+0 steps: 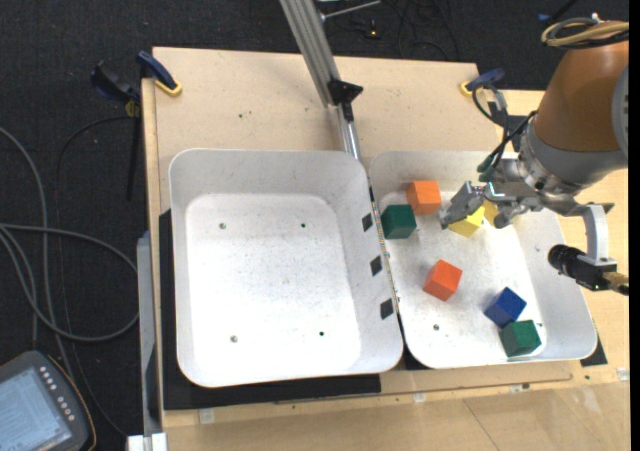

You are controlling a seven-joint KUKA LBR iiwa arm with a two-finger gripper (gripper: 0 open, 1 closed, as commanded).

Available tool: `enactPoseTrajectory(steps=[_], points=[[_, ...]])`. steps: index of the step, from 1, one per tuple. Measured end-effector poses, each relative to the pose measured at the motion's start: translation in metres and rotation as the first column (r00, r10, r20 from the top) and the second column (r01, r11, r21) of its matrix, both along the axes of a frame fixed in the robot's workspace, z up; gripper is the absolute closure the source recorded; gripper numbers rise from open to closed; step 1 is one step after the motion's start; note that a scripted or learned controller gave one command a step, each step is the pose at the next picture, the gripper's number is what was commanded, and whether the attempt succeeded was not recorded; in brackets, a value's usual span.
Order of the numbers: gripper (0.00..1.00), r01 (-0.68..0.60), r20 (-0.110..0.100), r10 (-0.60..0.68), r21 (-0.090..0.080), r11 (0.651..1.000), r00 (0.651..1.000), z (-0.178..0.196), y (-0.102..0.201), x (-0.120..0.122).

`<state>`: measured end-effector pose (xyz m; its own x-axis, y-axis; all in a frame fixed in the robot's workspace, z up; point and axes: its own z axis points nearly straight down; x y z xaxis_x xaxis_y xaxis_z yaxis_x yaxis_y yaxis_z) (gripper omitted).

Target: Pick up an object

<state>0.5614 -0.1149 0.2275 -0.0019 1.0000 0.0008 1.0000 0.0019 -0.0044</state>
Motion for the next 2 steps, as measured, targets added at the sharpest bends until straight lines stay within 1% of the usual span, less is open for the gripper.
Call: enactPoseTrajectory(steps=[1,2], points=[[0.00,0.002,0.004,-0.002,-0.001,1.000,1.000,0.002,0.000,0.001],[0.00,0.004,0.000,-0.004,-0.001,1.000,1.000,-0.043,-0.004,-0.005]])
